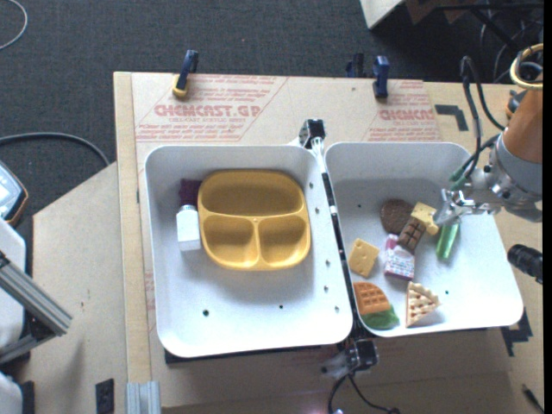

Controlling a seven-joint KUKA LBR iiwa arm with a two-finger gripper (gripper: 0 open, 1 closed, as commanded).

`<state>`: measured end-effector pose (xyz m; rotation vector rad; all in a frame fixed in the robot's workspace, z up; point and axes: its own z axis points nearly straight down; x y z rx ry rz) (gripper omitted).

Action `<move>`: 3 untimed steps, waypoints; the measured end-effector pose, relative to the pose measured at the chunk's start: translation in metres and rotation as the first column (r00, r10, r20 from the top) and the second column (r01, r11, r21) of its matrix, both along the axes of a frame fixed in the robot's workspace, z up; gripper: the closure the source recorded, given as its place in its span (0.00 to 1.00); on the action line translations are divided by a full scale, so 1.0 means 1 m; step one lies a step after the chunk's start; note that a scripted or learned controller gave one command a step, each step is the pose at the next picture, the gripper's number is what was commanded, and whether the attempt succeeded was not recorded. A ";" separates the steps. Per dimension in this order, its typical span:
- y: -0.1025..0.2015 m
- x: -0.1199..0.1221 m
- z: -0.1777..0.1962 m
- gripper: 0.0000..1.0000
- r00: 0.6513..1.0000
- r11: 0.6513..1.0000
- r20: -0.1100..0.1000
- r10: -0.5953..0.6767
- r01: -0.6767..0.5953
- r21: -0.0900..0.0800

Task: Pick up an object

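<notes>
My gripper (454, 207) hangs over the right side of the right bin (492, 304), at the end of the grey arm with the orange band. A green stick-shaped object (447, 241) lies directly below it, its top end meeting the gripper's tip. Whether it is held or resting on the bin floor is unclear. Just left of the gripper are a pale yellow block (423, 214), a brown chocolate piece (410, 233) and a round brown cookie (395, 214).
The right bin also holds a cheese wedge (363, 256), a pink-white carton (399, 264), a waffle (371, 297) on a green leaf (383, 320) and a pie slice (421, 304). In the left bin (233, 322) are a yellow divided plate (254, 218), a white bottle (188, 228) and a purple item (190, 187).
</notes>
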<state>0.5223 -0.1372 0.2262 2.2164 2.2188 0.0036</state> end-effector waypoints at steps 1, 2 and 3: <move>0.056 -0.006 -0.010 1.00 1.000 1.000 -0.009 0.004 -0.004 0.006; 0.107 -0.008 -0.017 1.00 1.000 1.000 -0.009 0.005 -0.005 0.006; 0.156 -0.019 -0.004 1.00 1.000 1.000 -0.005 0.006 -0.006 0.005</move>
